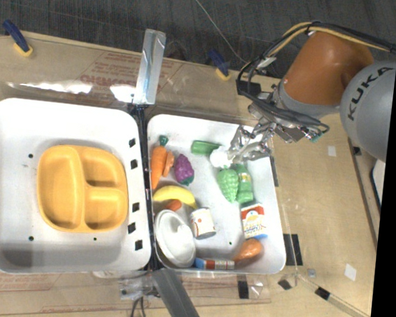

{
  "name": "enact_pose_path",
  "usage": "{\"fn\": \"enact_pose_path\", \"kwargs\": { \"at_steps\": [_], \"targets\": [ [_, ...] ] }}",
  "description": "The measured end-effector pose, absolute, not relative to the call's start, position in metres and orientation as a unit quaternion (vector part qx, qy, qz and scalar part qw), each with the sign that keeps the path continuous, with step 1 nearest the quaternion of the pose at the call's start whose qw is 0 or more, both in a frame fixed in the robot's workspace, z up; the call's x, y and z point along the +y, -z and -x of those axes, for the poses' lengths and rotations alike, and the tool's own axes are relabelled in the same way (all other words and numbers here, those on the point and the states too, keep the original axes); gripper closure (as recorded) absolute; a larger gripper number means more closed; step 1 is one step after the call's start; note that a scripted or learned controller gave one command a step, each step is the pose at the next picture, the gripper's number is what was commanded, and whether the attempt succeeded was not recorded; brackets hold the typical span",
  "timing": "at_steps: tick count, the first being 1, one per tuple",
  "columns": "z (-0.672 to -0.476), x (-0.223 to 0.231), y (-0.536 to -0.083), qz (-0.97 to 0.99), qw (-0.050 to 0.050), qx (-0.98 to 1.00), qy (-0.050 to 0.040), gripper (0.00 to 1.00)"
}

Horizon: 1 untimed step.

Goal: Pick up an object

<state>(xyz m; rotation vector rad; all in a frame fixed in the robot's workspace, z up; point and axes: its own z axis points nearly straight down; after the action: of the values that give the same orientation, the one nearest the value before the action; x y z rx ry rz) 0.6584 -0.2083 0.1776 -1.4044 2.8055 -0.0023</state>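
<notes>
Nearest the camera, along the right bin's [273, 190] front edge, lie a white bowl [174, 238], a small white cup [203, 223], a marker [214, 263] and a brown toy [248, 251]. Behind them sit a banana [174, 195], a carrot [158, 165], a purple toy [183, 168], green toys [233, 185] and a small carton [252, 220]. The gripper [247, 147] hangs over the bin's back right part, just above the green toys; whether its fingers are released or clenched cannot be told. The left bin [7, 169] holds a yellow divided tray [82, 188]. Both bins rest on the desk [332, 225].
</notes>
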Motion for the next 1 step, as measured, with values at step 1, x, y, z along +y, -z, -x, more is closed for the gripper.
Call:
{"fn": "enact_pose_path", "kwargs": {
  "at_steps": [1],
  "targets": [
    [-0.6587, -0.2074, -0.1724, 0.623, 0.003, 0.782, 0.0017, 1.0]
  ]
}}
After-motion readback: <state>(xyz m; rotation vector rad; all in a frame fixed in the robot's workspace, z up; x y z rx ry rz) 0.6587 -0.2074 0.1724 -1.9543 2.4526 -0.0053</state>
